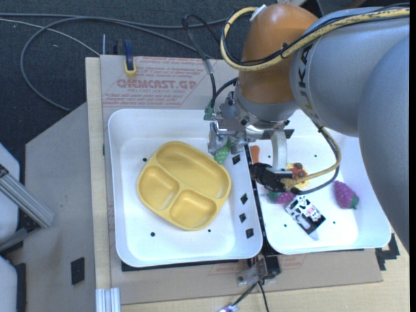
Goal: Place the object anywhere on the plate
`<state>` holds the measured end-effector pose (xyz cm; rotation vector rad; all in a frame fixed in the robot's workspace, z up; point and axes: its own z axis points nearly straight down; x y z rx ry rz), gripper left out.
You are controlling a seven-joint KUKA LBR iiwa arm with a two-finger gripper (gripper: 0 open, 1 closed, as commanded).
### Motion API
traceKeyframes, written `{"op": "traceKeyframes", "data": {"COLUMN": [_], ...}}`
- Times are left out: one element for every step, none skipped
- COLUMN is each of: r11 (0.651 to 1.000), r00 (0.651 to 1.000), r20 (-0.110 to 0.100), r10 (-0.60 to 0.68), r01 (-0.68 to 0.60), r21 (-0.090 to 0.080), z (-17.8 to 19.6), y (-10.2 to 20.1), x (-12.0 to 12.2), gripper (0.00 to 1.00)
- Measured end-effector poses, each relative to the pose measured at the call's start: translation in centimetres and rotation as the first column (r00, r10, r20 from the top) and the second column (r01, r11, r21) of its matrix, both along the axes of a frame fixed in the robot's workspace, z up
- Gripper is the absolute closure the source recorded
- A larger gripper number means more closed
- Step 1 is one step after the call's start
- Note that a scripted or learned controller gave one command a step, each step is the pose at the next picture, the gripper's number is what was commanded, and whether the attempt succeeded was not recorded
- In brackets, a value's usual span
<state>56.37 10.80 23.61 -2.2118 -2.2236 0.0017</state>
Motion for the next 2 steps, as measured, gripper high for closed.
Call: {"op": "traceKeyframes", "data": {"r11": [1.0, 1.0], "r00": [1.0, 1.0], "r20": [-0.002, 0.001], "r10": [-0.003, -0.005], "r01": [0.003, 0.005], "r21": [-0.002, -0.002], "z": [-1.55, -1.47], "y": [2.0, 1.89], "x": [-1.8, -1.71], "gripper": [1.0, 0.0]}}
